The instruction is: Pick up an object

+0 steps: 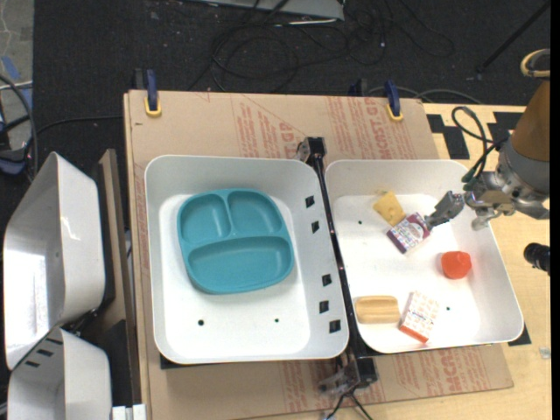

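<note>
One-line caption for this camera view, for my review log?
Gripper reaching into the right bin beside a purple packet; teal tray in the left bin.

gripper (435, 218) touching purple packet (407, 233), right bin (499, 261), teal tray (234, 240) left
</note>
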